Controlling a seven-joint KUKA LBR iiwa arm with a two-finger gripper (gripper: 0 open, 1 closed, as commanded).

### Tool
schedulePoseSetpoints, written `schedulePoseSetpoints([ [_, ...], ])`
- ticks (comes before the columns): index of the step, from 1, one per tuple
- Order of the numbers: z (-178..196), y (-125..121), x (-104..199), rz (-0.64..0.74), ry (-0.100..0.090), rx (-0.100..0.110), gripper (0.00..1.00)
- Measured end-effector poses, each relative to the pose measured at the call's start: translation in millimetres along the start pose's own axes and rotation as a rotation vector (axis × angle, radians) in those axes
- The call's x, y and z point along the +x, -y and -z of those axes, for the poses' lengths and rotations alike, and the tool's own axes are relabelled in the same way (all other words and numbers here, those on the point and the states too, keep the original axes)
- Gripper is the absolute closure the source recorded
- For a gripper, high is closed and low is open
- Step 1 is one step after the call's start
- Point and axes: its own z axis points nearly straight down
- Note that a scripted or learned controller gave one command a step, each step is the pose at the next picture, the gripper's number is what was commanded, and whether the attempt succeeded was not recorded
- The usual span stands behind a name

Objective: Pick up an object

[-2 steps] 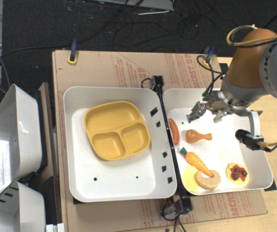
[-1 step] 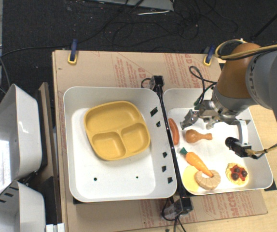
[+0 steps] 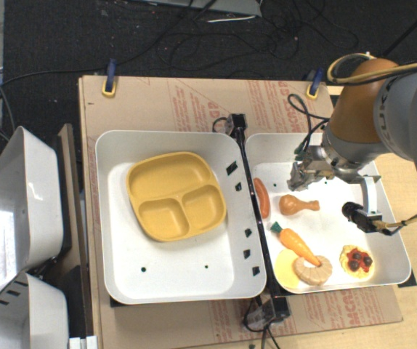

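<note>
- Grey two-finger gripper hangs over the upper-left part of the right shallow white bin, right of frame centre. Spread or clenched can't be told from this angle, and no object is visibly in its grip.
- Candidate objects are all in that right bin:
  - tan plastic toy drumstick, just below the gripper
  - red toy sausage, along the bin's left wall
  - orange toy carrot with green top, lower down
  - pale round biscuit toy, on a flat yellow disc at the bottom
  - small tart with dark red berries, lower right
- Risk: the drumstick is nearest, but the gripper doesn't look centred over it. A straight drop likely lands beside it and closes on air.
- Risk: the drumstick is rounded with a thin handle. An off-centre pinch probably squirts it sideways toward the sausage.
- Risk: the sausage hugs the bin wall. Going for it could jam the gripper tip on the wall or rim.
- Risk: the carrot's tip touches the biscuit toy. A grab there may drag both or clip only an edge, then drop it on the lift.
- Risk: the left shallow white bin holds just a mustard-yellow compartment tray, centre-left. It looks too wide and flat for a pinch, so a reach there is probably wasted.
</note>
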Motion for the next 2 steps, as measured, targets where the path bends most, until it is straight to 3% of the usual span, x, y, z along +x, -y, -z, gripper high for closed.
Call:
schedulePoseSetpoints([
  [2,94.5,-7.0,-5.7,0.004,0.001,-0.005,1.0],
])
